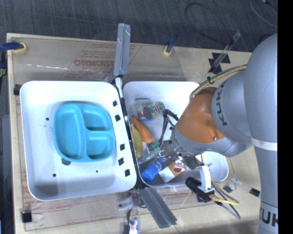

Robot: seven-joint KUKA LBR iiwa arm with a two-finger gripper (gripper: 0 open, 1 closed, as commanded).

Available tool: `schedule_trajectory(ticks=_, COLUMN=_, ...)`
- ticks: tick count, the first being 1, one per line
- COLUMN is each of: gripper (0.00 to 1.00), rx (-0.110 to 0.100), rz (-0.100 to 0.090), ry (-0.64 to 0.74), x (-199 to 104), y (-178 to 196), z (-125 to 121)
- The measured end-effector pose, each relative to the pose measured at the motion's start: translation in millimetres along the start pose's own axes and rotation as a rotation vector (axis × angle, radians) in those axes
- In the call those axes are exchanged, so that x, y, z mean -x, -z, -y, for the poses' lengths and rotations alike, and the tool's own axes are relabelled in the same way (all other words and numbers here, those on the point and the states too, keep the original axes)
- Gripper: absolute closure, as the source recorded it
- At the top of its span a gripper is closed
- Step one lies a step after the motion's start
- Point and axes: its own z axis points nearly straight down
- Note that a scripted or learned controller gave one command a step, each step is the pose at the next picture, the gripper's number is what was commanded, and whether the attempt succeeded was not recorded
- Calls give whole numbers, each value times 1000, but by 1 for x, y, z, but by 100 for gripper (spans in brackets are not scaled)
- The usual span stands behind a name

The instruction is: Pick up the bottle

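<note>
The bottle (151,170) is taken to be the blue-capped item lying on its side at the near-left corner of the right bin (136,89), close to the divider between the two bins. Only the blue end and a short stretch of clear body are seen; the rest is covered by clutter and by the arm's wrist. An orange carrot-like piece (142,129) and a yellow item (137,143) lie just beside it toward the far side, and a small jar-like item (154,109) lies further back. A red-and-white packet (177,168) sits just to its right.

The gripper (163,147) is lowered into the right bin, above the clutter and near the bottle. Whether the jaws are wide or narrow cannot be told; they are masked by the wrist housing. Nothing is seen held.

Handling is judged as follows: the bottle is likely light, thin plastic, smooth and somewhat slippery, with a body that may give under squeeze. It may roll when nudged, being on its side. The best hold is judged to be across the body just behind the cap, jaws set crosswise to its long axis. Crowding by neighbours and the bin wall is a risk for a clean closing.

The left bin (34,96) carries a blue divided tray (85,130), well apart from the action, on the surface (63,52).
</note>
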Motion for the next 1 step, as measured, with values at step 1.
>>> schedule_trajectory(ticks=1, gripper=100, rx=0, rz=1, ry=3, x=1, y=9, z=-1)
